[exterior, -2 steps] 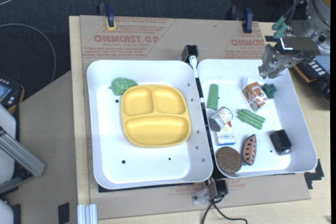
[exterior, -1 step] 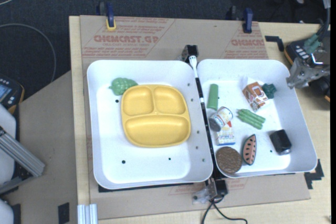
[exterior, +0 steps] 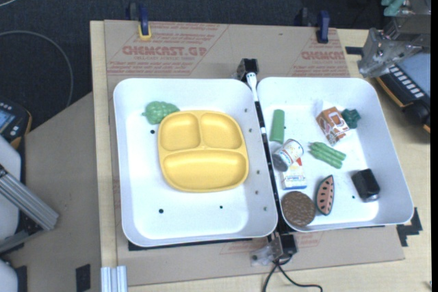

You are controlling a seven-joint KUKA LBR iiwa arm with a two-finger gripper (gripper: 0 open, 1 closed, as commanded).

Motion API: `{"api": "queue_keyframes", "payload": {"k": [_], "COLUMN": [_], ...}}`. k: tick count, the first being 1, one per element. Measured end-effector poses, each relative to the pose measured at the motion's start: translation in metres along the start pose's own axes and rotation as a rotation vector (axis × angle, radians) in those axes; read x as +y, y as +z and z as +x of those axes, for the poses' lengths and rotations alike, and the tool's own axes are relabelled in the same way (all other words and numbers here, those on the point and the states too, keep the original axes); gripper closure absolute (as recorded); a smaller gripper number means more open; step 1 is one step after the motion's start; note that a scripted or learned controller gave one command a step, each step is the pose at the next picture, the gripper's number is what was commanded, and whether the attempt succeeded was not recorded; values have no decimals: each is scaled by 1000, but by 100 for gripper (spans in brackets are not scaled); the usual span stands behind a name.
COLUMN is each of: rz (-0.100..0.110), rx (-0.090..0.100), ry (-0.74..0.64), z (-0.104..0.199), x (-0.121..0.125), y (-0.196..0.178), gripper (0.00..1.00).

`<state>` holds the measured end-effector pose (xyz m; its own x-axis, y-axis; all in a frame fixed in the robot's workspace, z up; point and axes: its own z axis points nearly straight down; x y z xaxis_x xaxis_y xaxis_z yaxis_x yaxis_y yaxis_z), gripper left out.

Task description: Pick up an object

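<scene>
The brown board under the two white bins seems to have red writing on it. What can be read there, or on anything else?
"CHEMCAST G P": red print on the brown board, top left; last letters uncertain.
"CHEMCAS...": same print, top right, cut off by the board's edge.
The small carton, can and packet bear print too small to read.

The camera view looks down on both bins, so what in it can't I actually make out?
- Arm: cut off by the right edge of the camera view, so whether its jaws are open or shut cannot be told.
- Small can: label too small to read.
- Orange carton: print too blurred to read.
- Green lump beside the yellow plate: too small to identify.
</scene>
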<state>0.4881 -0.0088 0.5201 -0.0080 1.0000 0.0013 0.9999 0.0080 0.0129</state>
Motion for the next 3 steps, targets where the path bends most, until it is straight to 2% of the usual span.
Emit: {"api": "queue_keyframes", "payload": {"k": [1, 2, 3], "rz": [18, 19, 2], "rx": [-4, -3, -4], "ry": [19, 21, 1], "z": [-103, -222, -155], "x": [-2, -14, 0], "y": [44, 92, 29], "gripper": [100, 100, 100]}}
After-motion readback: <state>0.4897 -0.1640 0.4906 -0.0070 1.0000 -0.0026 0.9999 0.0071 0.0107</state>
